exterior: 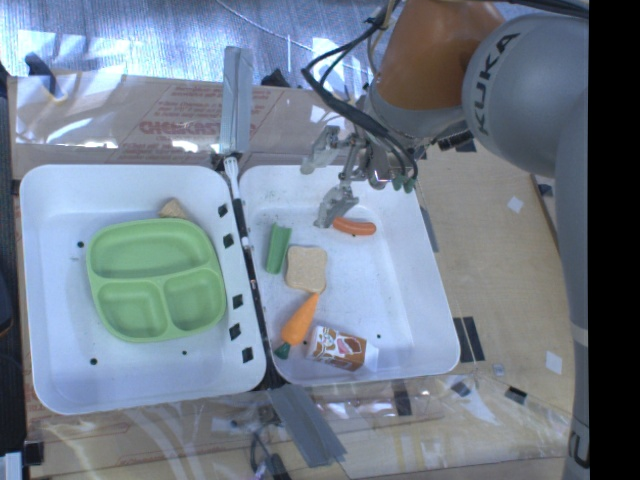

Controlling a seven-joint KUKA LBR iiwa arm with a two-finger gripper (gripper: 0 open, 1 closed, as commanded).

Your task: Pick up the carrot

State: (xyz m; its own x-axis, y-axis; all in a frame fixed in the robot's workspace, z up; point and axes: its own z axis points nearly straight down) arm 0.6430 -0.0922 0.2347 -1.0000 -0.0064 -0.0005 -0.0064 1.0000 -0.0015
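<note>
The gripper [337, 204] hangs low over the back of the right bin [420, 268], just beside the left end of a sausage [354, 227]; whether it is apart or together cannot be told. Nearer the front lies a slice of bread [306, 267], with a green vegetable piece [276, 248] to its left. The carrot [298, 322] lies below the bread, tilted, well apart from the gripper. A small carton [337, 348] rests just beside it. The left bin [45, 268] holds a green divided plate [155, 278].
</note>
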